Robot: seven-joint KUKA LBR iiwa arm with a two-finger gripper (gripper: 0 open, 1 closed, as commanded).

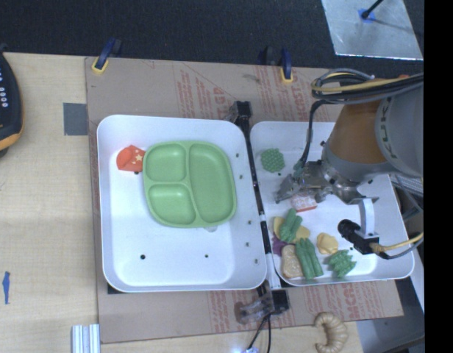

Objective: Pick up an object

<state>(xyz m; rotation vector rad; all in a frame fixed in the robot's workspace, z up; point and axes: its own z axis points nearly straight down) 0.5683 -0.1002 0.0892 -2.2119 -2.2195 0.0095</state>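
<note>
Several candidates: small toy foods lie in the right bin (392, 197), just below the claw (309, 190).
Nearest item: a pale red-marked piece (305, 204), touching or directly under the claw tips.
Handling (judged): light, stiff plastic, somewhat slippery; grip across the narrow width.
Cluster: green leaf (289, 226), bean pod (309, 259), yellow piece (327, 243), lower down, packed close.
Green disc (271, 159): left of the claw, apart.
Claw state: opening cannot be made out; no item seen held.
Left bin (123, 248): green tray (190, 183), red item (129, 158).
</note>
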